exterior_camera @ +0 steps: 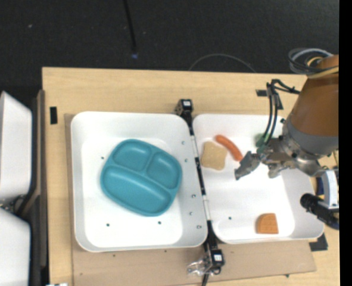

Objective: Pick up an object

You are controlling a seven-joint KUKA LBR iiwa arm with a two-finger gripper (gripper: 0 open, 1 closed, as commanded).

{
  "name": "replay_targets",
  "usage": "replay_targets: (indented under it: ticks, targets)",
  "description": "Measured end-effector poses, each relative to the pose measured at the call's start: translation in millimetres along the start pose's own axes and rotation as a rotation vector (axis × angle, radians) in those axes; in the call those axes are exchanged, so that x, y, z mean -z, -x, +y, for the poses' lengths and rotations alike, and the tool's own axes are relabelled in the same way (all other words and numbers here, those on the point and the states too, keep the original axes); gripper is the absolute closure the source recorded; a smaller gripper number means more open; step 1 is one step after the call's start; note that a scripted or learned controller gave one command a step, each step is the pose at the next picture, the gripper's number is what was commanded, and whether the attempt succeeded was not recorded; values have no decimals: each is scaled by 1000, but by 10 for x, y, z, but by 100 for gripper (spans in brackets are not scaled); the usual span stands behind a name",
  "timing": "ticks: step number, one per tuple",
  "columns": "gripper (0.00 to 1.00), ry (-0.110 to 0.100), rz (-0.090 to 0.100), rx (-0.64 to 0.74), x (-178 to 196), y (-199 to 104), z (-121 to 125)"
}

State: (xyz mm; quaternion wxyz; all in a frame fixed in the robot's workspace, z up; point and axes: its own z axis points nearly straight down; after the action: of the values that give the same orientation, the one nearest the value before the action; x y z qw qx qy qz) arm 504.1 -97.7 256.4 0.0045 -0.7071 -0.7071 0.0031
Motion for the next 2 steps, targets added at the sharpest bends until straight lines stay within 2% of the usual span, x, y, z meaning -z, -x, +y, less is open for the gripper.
replay_targets:
  ticks: [1,2]
  targets:
    - [0,13,-2,3,61,-1,22]
    - [0,7,-3,-1,-554,38,-23]
